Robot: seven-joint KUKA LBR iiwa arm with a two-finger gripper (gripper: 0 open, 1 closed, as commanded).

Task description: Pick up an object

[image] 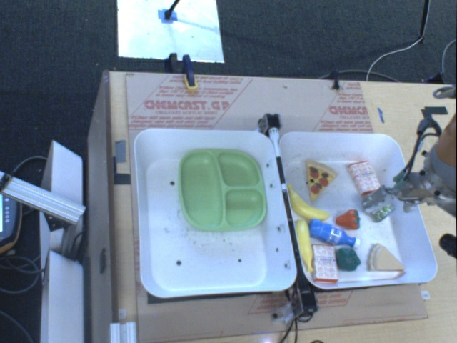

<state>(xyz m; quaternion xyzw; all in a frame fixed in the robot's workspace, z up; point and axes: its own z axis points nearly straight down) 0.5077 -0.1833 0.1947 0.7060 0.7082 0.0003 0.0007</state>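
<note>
Counter (pixel 214 95) bears two bins; gripper (pixel 380 204) low over right bin (pixel 410 159) near right edge, beside strawberry (pixel 348 219). Finger state: cannot tell. Nothing visibly lifted; pick pending.

You are seeing red print reading "CHEMCAST GP" repeating across the protective sheet (pixel 214 98) covering the desk, up and left of the hand (pixel 389 194); smaller print is staying unreadable.

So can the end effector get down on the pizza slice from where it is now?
Probably yes. The end effector sits over the right bin, and the pizza slice lies flat with bare floor around it. The carton lies between them but is low.
</note>
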